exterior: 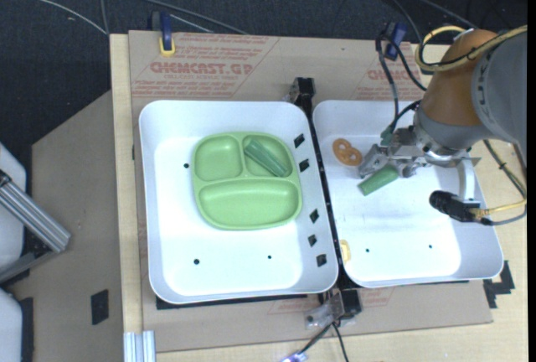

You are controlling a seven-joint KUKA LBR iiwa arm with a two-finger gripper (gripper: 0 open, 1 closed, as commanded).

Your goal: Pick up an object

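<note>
You have two white bins [167,184], one green divided plate [247,205], two green pieces [268,156] and one orange pretzel [346,152].

Right bin [469,264]: bare floor from four to eight o'clock — arm [469,92], green block [378,181] and orange pretzel [346,152] crowd ten to one.

The arm [494,75] comes in from the right, its orange band [452,96] just above the wrist [440,138]. From the wrist, the gripper [387,166] points down and to the left, low over the surface under it.
</note>
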